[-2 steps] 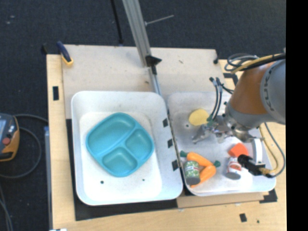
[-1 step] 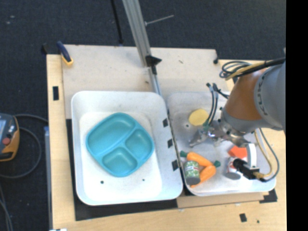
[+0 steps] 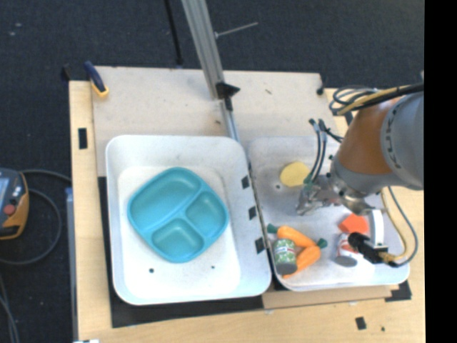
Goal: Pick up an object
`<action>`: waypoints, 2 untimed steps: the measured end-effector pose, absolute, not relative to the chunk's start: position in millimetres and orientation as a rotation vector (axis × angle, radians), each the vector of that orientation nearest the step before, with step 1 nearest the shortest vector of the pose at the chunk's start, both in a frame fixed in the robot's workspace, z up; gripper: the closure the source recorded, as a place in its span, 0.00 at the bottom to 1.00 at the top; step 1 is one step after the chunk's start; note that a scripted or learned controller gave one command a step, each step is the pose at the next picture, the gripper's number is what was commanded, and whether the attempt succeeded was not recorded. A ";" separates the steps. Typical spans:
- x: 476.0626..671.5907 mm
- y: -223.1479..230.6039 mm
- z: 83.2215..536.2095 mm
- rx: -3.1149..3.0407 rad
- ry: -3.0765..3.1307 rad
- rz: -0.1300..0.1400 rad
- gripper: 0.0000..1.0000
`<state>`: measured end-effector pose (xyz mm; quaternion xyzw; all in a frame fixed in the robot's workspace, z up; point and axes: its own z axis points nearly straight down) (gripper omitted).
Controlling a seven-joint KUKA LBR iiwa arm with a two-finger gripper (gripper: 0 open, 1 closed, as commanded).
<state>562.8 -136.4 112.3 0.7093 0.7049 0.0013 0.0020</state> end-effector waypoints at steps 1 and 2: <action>566.6 -128.4 171.6 2.213 2.221 0.007 1.00; 568.8 -129.6 226.2 2.213 2.220 0.007 1.00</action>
